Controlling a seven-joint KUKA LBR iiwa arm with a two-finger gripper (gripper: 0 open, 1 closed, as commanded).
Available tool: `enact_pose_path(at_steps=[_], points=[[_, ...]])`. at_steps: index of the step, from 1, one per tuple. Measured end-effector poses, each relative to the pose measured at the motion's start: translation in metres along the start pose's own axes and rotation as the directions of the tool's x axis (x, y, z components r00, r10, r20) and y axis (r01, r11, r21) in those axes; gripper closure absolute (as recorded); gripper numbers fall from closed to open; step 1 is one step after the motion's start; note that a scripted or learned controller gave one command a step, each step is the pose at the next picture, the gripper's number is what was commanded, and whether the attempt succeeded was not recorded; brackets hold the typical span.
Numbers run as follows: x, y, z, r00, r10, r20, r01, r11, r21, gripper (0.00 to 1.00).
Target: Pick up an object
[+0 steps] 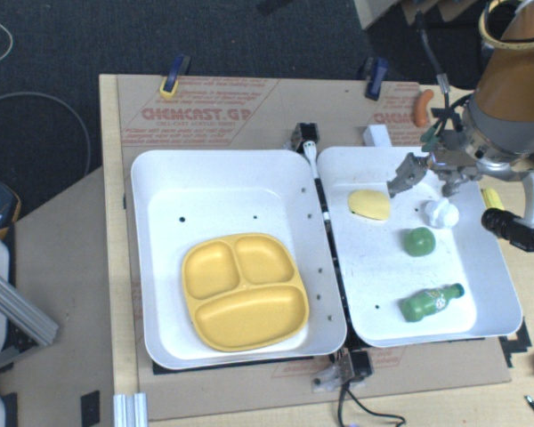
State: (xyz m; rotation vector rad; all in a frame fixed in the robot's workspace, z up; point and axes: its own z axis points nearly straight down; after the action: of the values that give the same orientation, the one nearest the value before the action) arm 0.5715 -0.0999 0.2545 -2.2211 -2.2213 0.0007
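Camera view gives you the bench (249, 96) first, a tan board with red lettering along its far edge, carrying both white bins side by side. Your left bin (160, 194) is the bigger-looking of the two; a yellow divided plate (243, 290) with three compartments lies flat in it, toward 6 o'clock of that bin's floor.

Your right bin (489, 301) holds the loose pieces. The arm (509, 78) comes in from 2 o'clock of the frame, its orange band uppermost and the grey wrist below it, leaning down over the far half of the right bin. The gripper (424, 174) hangs at the wrist's lower end, over the bin's 12 o'clock area. You can see one dark finger (404, 178) splayed out toward 9 o'clock and a second part nearer the wrist, so the fingers look spread apart, with nothing between them.

Among the objects, the green bottle (432, 302) lies on its side at about 5 o'clock of the right bin. The yellow lemon-shaped piece (370, 205) sits at 10 o'clock of that bin, just beside the splayed finger, though you cannot tell if they touch. The green ball (419, 241) rests near the bin's centre. The small white object (441, 213) sits just above the ball, at 12 o'clock from it, close under the gripper.
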Motion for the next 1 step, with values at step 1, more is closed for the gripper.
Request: enact_pose_path(at_steps=[1], points=[[0.0284,-0.0299,-0.1925,1.000,-0.004,0.002,0.004,1.000,-0.022,0.00]])
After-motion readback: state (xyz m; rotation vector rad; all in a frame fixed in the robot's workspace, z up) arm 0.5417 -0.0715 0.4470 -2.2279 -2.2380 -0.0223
